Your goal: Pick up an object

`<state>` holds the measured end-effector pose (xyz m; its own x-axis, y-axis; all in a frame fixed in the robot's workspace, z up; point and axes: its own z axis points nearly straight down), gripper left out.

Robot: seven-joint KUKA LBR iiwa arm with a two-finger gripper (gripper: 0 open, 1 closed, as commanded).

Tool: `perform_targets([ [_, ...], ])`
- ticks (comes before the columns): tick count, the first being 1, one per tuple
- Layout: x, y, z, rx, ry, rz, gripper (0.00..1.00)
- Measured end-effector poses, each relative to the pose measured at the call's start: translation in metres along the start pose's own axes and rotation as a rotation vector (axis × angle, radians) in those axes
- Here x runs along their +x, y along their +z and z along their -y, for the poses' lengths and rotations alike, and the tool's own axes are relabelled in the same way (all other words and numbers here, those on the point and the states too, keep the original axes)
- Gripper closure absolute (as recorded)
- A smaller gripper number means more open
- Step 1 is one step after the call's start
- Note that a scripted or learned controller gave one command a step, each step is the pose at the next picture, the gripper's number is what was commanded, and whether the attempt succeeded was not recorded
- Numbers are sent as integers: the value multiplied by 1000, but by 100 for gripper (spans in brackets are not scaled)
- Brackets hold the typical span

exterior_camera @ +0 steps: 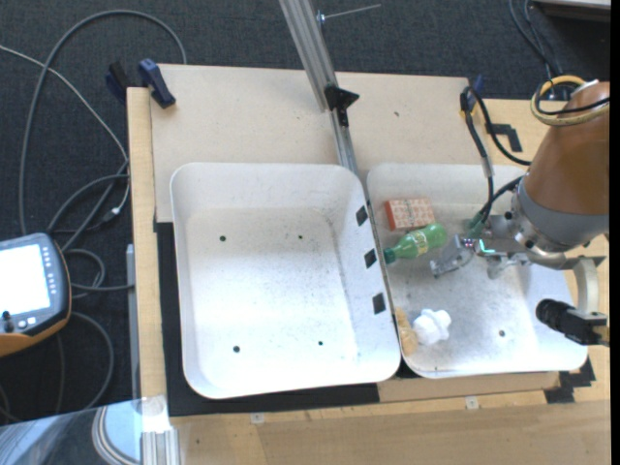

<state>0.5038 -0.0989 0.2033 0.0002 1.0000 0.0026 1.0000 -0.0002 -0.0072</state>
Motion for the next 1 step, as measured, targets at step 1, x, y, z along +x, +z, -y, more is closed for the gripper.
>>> perform_targets([
  [1, 0, -2, -1, -5, 0, 1, 0],
])
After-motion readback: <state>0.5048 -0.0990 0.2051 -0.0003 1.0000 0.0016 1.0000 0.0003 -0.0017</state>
